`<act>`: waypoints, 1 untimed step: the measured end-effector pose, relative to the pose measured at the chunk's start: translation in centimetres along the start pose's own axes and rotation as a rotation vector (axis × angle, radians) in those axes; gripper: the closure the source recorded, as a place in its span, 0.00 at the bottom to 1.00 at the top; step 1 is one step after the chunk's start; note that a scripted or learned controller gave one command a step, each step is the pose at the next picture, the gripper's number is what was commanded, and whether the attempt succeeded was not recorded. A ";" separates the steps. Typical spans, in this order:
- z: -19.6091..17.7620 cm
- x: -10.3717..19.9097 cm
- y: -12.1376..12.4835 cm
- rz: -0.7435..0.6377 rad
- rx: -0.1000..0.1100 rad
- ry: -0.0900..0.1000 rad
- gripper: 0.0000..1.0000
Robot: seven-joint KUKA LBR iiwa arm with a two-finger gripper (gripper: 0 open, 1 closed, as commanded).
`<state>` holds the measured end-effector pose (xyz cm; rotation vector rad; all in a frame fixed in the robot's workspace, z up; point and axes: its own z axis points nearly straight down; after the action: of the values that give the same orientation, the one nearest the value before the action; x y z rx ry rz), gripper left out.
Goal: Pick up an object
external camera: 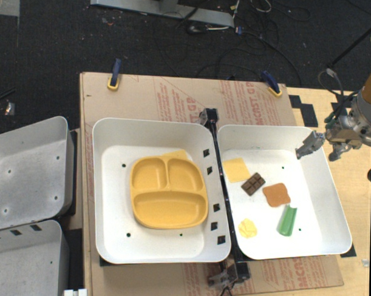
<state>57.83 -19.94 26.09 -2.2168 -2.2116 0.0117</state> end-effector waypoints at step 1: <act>-0.8 0.1 0.2 -0.004 -0.012 -0.003 0.00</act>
<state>58.05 -19.84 26.86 -2.2202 -2.2230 0.0009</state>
